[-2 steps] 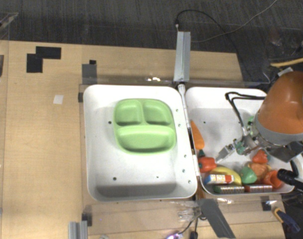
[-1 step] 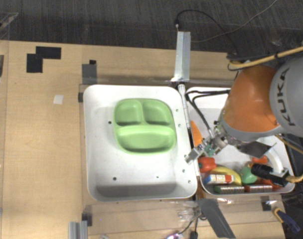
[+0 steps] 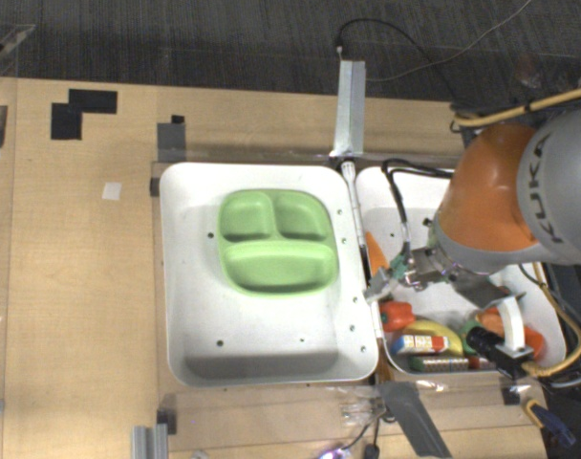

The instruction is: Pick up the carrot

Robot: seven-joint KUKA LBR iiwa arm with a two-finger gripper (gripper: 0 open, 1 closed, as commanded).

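"Yellow and red at the near end of the right bin (image 3: 419,195), what are those?"

"A yellow piece (image 3: 426,337) lying crosswise and a red piece (image 3: 398,314) just beyond it. Neither looks like what we want. There is also an orange scrap (image 3: 489,321) towards the bin's right side, half hidden; I cannot tell what it is."

"And the gripper (image 3: 391,277)?"

"A little farther back, low over the bin's left half and just past the red piece. The arm (image 3: 486,199) covers the rest from the right. Whether the pincer is wide or narrow I cannot tell, because the wrist and cables blur it. Nothing shows held in it."

"So where is the carrot (image 3: 374,253)?"

"Just beyond the gripper and slightly to its left, as a thin orange sliver tight against the wall the two bins share. Its long axis runs near to far along that wall, with a slight slant."

"Then the move is short?"

"Short, I judge, but awkward. The pincer would need to shift farther and leftward, then close across the carrot's narrow width. The wall sits right beside it, so one side has little room, and I'd expect a miss or a scrape there."

"Past that?"

"The left bin (image 3: 190,285) holds a green divided plate (image 3: 276,239), well apart from the carrot."
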